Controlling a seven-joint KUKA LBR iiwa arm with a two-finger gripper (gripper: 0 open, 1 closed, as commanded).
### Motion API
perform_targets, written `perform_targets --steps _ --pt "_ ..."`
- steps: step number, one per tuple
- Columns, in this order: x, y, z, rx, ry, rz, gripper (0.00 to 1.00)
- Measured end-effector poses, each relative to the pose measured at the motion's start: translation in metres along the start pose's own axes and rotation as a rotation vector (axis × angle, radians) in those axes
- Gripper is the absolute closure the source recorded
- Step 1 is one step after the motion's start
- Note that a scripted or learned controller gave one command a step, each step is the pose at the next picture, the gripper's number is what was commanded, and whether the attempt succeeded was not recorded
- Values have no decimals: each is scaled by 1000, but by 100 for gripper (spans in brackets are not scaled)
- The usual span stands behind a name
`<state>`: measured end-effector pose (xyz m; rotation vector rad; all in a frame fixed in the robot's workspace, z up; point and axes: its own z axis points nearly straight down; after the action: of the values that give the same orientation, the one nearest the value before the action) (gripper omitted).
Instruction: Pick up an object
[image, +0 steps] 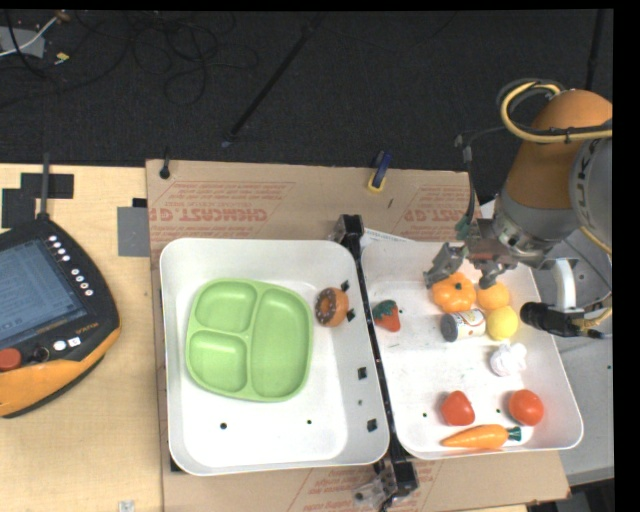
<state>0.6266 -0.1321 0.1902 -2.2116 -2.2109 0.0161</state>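
Note:
My gripper (468, 272) hangs over the back of the right bin (420, 385), its two dark fingers (442, 268) spread open. Nothing sits between them. Just below the fingertips lies an orange pumpkin-shaped toy (455, 293), with a small orange fruit (492, 297) beside it. A yellow lemon (503, 322) and a grey-and-white can (462, 325) lie a little nearer. A strawberry (387, 316) rests near the bin's left wall. Two red tomatoes (457, 407) (525, 406) and a carrot (480, 436) lie at the front.
The left bin (200, 420) holds a green divided plate (250, 340) and a brown-orange toy (331, 306) by its right wall. A white crumpled piece (507, 358) lies in the right bin. A pendant controller (50, 310) sits at the far left.

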Motion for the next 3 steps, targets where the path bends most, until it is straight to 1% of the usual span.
perform_targets --steps 1,2,3 --pt "0 3 -9 -14 -2 -2 0" --pt "2 7 55 -10 -2 -3 0" --pt "0 10 78 -25 -5 2 0"
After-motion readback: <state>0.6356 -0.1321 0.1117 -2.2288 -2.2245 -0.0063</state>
